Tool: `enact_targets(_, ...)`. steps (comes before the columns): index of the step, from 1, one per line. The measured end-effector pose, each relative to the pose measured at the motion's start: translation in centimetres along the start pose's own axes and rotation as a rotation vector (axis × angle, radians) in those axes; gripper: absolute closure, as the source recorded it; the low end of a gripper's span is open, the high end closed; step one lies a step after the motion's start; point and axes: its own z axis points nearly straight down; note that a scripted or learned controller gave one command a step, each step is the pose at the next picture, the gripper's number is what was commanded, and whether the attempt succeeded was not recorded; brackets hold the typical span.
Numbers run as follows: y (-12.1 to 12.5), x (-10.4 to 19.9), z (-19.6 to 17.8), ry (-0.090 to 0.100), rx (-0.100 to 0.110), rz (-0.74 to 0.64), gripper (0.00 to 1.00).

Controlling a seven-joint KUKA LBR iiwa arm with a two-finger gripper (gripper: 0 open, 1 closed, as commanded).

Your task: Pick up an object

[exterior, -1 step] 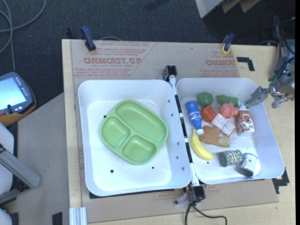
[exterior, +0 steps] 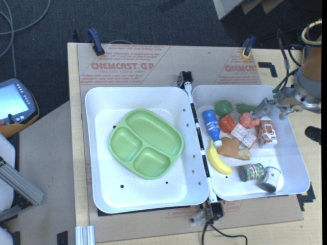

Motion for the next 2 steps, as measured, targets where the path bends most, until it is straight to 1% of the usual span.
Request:
enact_targets(1, -0.67, 0.47, 5.67, -0.004, -0.009, 0.001, 0.00)
enact_targets(2, -0.75, 0.51, 4.91, -0.003, -0.007, 0.002, 1.00)
